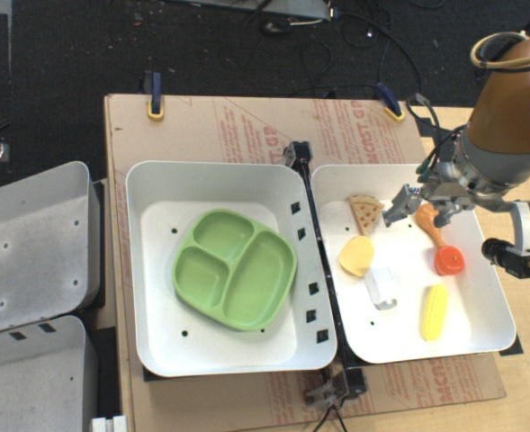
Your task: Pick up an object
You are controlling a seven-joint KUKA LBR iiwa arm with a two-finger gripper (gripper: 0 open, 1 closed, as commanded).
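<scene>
The right bin (489, 331) holds several toys. A tan pizza slice (365, 212) lies at its back left, with a yellow lemon-like piece (356, 255) just in front of it. A small white piece (380, 288) sits near the middle and a yellow corn cob (434, 311) toward the front. An orange utensil with a red end (443, 252) lies on a slant at the right. My gripper (420, 209) hangs over the utensil's upper end, its fingers spread apart and nothing visibly clamped between them.
The left bin (148, 241) holds a green divided plate (236, 268). A black divider (314, 241) runs between the two bins. Grey lids (31, 241) lie off the bench to the left. The arm's bulk covers the right bin's back right corner.
</scene>
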